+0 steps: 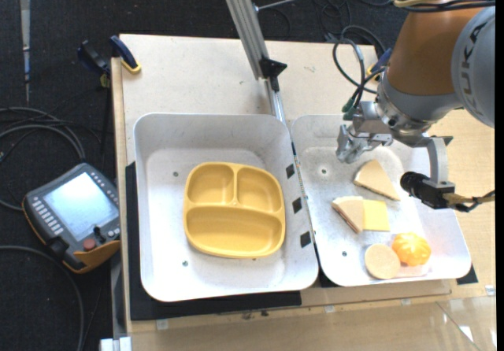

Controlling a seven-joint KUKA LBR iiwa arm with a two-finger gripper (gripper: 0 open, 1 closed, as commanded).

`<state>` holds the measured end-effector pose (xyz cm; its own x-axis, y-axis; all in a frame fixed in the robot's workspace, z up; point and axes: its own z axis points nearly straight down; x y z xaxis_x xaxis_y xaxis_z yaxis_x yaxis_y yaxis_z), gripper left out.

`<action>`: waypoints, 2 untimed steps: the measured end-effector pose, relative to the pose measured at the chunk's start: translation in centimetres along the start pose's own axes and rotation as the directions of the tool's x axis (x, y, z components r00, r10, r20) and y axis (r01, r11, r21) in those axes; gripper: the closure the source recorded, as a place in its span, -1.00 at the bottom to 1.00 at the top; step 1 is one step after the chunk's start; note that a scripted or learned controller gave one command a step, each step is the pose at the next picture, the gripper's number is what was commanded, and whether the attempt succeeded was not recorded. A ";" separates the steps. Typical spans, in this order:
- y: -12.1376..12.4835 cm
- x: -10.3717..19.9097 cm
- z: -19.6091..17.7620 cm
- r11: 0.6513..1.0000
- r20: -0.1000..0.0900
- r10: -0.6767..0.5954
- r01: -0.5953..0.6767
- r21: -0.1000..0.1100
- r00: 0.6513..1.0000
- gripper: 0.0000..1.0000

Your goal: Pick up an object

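My gripper (352, 146) hangs over the back of the right bin (331, 263), its fingers pointing down, just left of and above a pale wedge of bread (377, 180). Nothing shows between the fingers. Nearer the front lie a sandwich half (349, 212) with a yellow cheese slice (376, 216) beside it, a round cracker (382, 261) and an orange fruit (411, 249). The left bin (157, 184) holds a yellow divided plate (235, 209).
A slanted metal pole (246, 15) runs from the top down to the seam between the bins. A teach pendant (72, 216) lies on the floor at left. Cables trail behind the bench, and a black camera unit (425, 188) juts from the wrist.
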<state>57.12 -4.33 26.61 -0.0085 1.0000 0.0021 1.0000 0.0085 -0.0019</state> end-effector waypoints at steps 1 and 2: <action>0.0 6.0 1.3 1.000 0.000 0.000 0.000 0.000 1.000 1.00; 1.8 11.6 3.0 1.000 0.001 0.000 0.000 -0.001 1.000 1.00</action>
